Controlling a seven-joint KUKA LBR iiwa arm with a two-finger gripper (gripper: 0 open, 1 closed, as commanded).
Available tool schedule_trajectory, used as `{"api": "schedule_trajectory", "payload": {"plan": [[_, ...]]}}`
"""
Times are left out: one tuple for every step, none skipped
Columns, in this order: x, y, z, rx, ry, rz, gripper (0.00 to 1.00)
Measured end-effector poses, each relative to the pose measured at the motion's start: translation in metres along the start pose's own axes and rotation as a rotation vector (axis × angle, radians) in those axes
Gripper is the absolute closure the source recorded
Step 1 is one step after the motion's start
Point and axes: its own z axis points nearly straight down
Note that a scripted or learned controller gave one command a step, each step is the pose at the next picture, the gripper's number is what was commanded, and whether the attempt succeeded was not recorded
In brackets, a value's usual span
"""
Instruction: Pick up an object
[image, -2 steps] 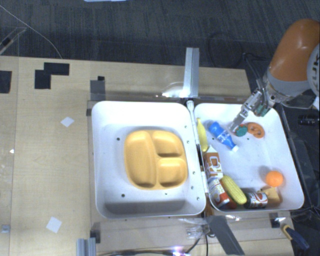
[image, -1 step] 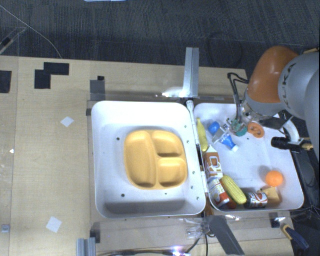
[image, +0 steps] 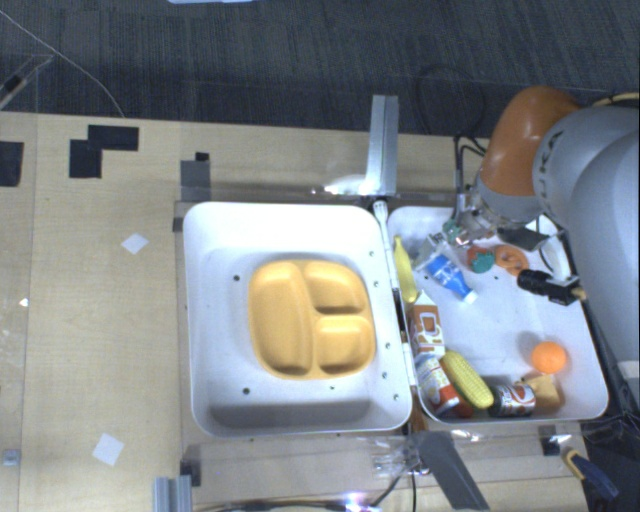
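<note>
- Where the arm bends down from the right, the gripper (image: 462, 228) sits low over the far part of the right bin (image: 590, 395); its fingers are too small and blurred here to tell whether they are apart or closed, and nothing can be seen held between them.
- Just beside it lies a blue packet (image: 446, 275), the nearest candidate, with a teal round piece (image: 483, 263) and an orange disc (image: 511, 260) close by on the bin floor.
- To do the pick well, I would judge that the tool should centre over one item alone; the blue packet lies at a slant, so the fingers should close across its narrow side.
- Further out, a yellow banana (image: 402, 268) lies along the bin's left wall, and a carton (image: 425, 330), a corn cob (image: 467, 378), two cans (image: 514, 398) and an orange ball (image: 548, 356) crowd the near end; these touch one another and look harder to take cleanly.
- The left bin (image: 215, 400) holds a yellow divided tray (image: 308, 316), well apart from the tool.
</note>
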Motion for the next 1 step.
{"api": "schedule_trajectory", "payload": {"plan": [[-0.0001, 0.0039, -0.0122, -0.012, -0.009, -0.009, 1.00]]}}
